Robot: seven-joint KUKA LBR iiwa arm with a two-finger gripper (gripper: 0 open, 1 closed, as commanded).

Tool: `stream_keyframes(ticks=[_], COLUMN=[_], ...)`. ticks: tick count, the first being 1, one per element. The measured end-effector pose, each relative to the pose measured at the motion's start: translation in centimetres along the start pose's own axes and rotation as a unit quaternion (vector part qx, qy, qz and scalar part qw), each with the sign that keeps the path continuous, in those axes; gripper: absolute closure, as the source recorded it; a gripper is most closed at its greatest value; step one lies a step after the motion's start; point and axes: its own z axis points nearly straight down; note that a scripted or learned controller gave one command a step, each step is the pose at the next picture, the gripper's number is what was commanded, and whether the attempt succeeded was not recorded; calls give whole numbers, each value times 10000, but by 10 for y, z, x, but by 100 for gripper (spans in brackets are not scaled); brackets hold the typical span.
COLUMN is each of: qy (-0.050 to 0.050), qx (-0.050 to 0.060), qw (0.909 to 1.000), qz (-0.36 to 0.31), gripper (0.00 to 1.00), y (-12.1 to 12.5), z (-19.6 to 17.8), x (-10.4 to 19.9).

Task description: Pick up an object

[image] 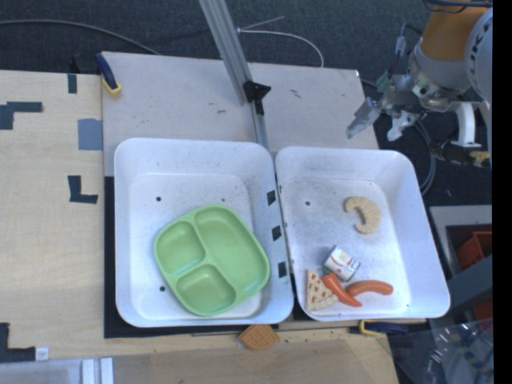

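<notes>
Nothing's picked up yet: the tool (382, 123) hangs spread open with nothing in it above the right bin's (404, 166) far rim, while the croissant (364, 214) lies well below it.

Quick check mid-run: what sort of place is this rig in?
Probably a robotics lab grasping bench, not a kitchen: two shallow white plastic bins on a taped workbench, toy food such as a tan croissant, and a green divided plate.
</notes>
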Motion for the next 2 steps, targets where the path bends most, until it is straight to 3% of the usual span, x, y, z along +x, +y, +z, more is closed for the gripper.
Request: stream_keyframes(ticks=[1,2], qy=[-2,4], qx=[2,22], qw=[10000,10000], qz=[1,0], gripper=[0,0], y=[0,0], z=[0,44], x=[0,3])
